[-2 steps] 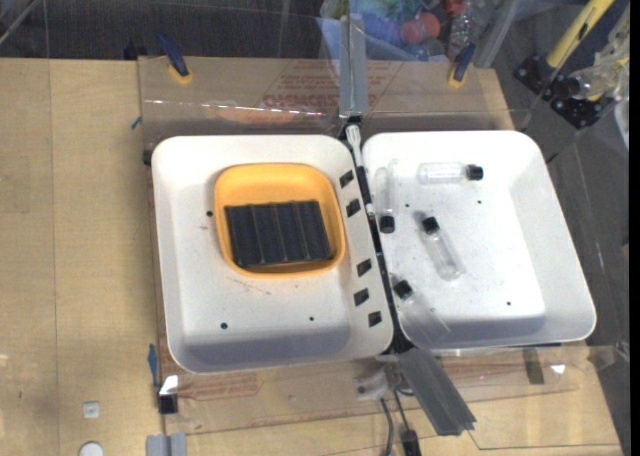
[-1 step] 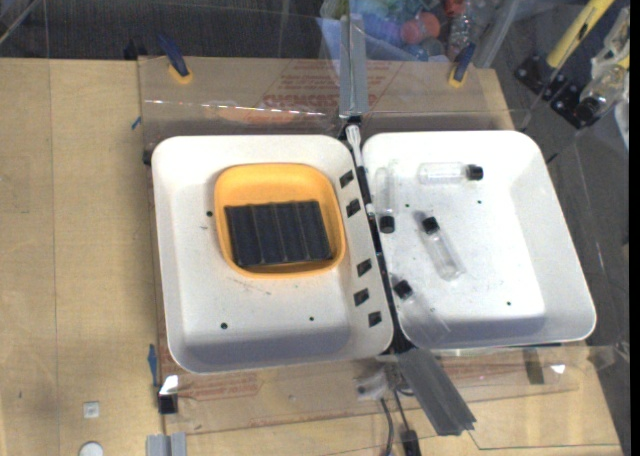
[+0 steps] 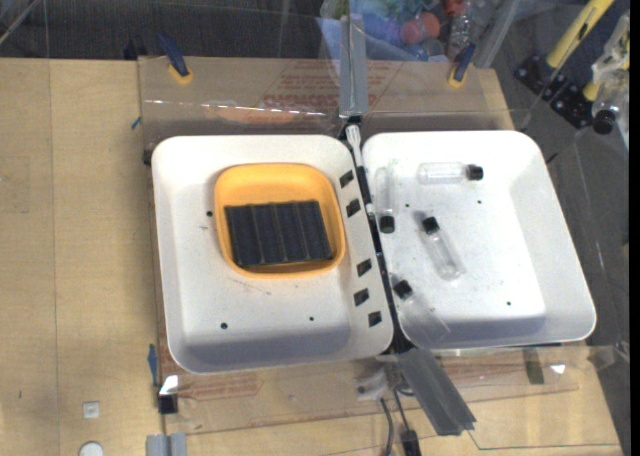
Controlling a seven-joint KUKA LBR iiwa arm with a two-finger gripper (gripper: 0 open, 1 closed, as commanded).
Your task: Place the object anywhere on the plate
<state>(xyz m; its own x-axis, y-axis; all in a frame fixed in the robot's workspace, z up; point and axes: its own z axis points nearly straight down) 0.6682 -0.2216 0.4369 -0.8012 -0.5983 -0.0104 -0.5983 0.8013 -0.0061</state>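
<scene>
Two shallow white bins sit side by side on the pale wooden tabletop [image 3: 70, 244], the left bin [image 3: 190, 334] and the right bin [image 3: 520, 314] meeting along a dark central seam; in the camera view the left bin holds a rounded-square orange plastic plate [image 3: 275, 176], set towards the bin's upper middle. A dark grey ribbed rectangular slab [image 3: 278, 232] lies flat on that plate, inside its rim and slightly tilted against the plate's edges; judged from how it lies, the placing looks already done for this piece.

The right bin carries a clear cylindrical vial with a black cap [image 3: 445, 173] near its far wall, lying on its side; a second clear vial with a black cap [image 3: 440, 247] lies slantwise near the middle, well apart from the first; two small black bits [image 3: 402, 289] rest close to the seam.

Should a vial be the next object, the middle one seems the easier target, being away from the walls; a grasp across its narrow body, square to its long axis, would suit, since a smooth round vial may roll or slip; carry it high over the seam, then release low over the bare orange margin beside the slab.
</scene>
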